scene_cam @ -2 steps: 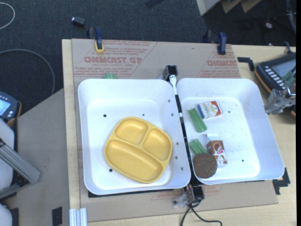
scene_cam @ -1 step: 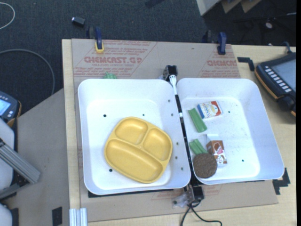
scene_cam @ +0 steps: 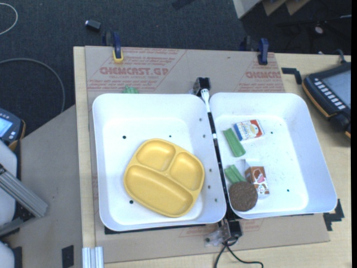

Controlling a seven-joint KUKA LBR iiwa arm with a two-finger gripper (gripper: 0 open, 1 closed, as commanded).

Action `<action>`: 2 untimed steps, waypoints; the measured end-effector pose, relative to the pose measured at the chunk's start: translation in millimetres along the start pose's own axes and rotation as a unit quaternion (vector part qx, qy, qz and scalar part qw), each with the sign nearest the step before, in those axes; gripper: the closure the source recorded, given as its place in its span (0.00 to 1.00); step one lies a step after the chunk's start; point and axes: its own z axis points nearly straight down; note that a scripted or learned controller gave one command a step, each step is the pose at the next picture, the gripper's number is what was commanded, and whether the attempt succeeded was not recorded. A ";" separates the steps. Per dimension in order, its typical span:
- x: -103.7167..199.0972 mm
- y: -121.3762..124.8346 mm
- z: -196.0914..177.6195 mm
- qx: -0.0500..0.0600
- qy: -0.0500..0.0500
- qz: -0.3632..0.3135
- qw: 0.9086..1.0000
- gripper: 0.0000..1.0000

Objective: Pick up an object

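Two white bins sit side by side, the left bin point(scene_cam: 106, 149) and the right bin point(scene_cam: 301, 149), on a tan board point(scene_cam: 167, 66) printed with faded red lettering. The divided plate point(scene_cam: 164, 176) is plain yellow. The small carton point(scene_cam: 248, 130) is white, blue and red. Two sticks point(scene_cam: 234, 142) point(scene_cam: 235, 174) are green. The packet point(scene_cam: 257, 181) is brown and red. The round disc point(scene_cam: 243, 196) is dark speckled brown. The right bin floor is dotted with dark specks.

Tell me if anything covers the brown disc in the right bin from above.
Nothing visible lies over the brown disc. A small brown packet and a green piece crowd its upper edge.
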 end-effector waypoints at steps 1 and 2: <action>8.2 -34.5 108.6 0.012 0.003 0.004 1.000 1.00; 71.9 21.9 4.2 -0.002 0.001 -0.001 1.000 1.00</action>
